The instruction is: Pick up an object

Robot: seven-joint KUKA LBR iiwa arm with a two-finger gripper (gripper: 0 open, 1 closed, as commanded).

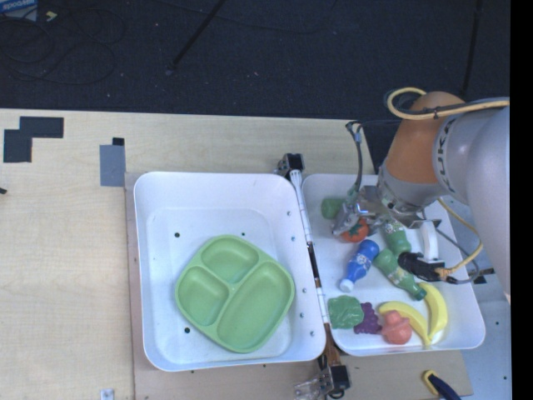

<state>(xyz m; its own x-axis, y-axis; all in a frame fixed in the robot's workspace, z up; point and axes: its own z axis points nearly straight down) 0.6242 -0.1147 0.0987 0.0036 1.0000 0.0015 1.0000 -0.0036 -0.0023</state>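
Observation:
The right bin (pixel 473 327) holds several toy foods. My gripper (pixel 356 214) is low in the bin's far left corner, just above a red-orange tomato-like piece (pixel 353 232) and beside a green piece (pixel 333 207). Nothing is visibly held in it. A blue bottle (pixel 359 265) lies just in front of the gripper, and a green bottle (pixel 400 272) lies to its right. Along the near side are a green leafy piece (pixel 345 312), purple grapes (pixel 367 319), a pink strawberry (pixel 397 327) and a yellow banana (pixel 436 309).
The left bin (pixel 166 198) holds a green divided plate (pixel 235 292). The wall between the two bins (pixel 306 240) runs close to the gripper's left. The grey arm with its orange band (pixel 412 152) and its cables overhang the right bin's far right part.

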